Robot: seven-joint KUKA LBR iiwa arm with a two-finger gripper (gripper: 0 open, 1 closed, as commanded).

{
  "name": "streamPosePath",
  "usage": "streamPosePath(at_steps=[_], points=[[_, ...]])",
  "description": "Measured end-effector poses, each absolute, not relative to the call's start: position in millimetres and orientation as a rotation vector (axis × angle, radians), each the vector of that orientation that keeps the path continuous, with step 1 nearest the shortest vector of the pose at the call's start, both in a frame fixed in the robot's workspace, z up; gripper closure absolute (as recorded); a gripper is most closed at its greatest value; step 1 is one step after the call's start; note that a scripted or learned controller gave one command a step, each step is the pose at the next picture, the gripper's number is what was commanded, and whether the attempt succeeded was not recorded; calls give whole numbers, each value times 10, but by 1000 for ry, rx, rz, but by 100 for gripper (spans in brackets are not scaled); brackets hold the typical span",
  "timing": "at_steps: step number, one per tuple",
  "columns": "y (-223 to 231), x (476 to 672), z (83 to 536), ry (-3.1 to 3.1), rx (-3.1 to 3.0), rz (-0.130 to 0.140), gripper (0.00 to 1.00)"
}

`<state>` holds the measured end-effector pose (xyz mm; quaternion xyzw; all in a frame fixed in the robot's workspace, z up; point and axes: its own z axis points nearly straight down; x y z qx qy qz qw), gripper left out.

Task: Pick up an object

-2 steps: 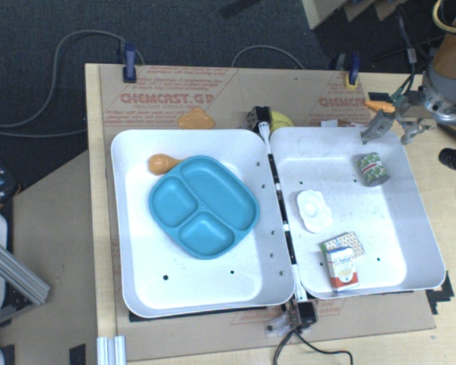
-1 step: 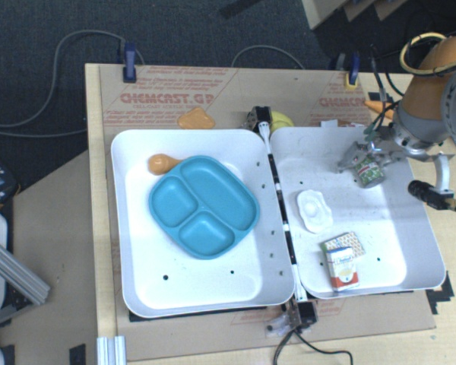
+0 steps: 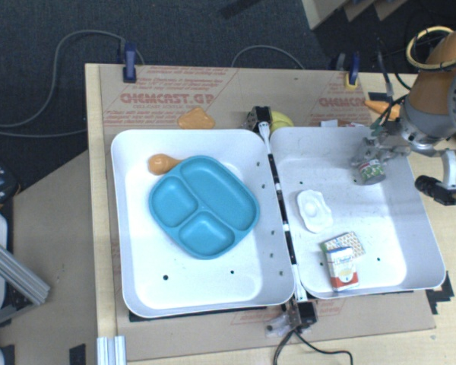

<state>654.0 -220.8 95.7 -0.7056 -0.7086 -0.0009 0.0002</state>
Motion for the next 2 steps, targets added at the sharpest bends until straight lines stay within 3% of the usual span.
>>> streamPosePath(at_steps=[1,2], points=[[-1507,6676,843,-2227,-2212,-2,100],[-997,6677,1493,-2229,-2219,-6,100]])
